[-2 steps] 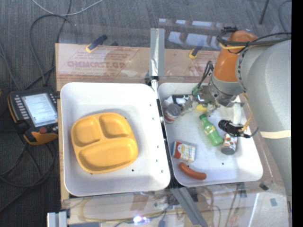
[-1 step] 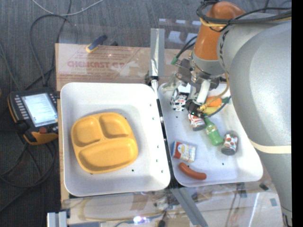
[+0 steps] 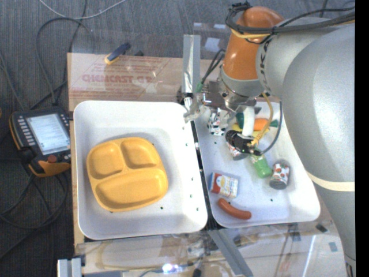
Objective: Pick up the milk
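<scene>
Hovering gripper (image 3: 222,123) over maybe boxy, cow-spotted milk (image 3: 215,123), right bin (image 3: 300,203).

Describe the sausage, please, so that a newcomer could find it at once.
Look in the right-hand bin, near its bottom edge in the view. The sausage lies there, just below a small red carton. It alone is long, thin and reddish-brown.

two white bins (image 3: 173,224), one yellow tray (image 3: 127,173)

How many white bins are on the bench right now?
2. The left bin holds a yellow divided tray; the right bin sits beside it, its upper part hidden under the arm.
</scene>
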Controlling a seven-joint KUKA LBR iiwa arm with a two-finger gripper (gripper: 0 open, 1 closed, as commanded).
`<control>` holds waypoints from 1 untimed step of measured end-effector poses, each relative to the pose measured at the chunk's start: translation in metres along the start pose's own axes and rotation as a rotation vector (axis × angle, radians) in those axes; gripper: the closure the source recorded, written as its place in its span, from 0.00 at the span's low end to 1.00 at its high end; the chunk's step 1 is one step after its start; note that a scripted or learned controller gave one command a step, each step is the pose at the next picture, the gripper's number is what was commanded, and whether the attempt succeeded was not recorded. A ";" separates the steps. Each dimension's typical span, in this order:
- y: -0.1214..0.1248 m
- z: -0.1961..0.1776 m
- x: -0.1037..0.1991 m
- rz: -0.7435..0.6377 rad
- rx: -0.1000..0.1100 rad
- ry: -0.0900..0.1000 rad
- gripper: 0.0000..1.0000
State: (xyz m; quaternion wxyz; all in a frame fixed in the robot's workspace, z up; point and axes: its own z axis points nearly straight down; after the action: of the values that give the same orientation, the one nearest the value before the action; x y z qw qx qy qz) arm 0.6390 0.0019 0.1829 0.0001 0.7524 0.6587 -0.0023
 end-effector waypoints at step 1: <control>-0.018 0.000 -0.057 0.075 0.000 0.002 0.00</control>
State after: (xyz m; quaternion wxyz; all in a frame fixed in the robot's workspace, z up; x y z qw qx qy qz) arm 0.6132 -0.0521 0.1829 -0.0005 0.7765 0.6302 -0.0016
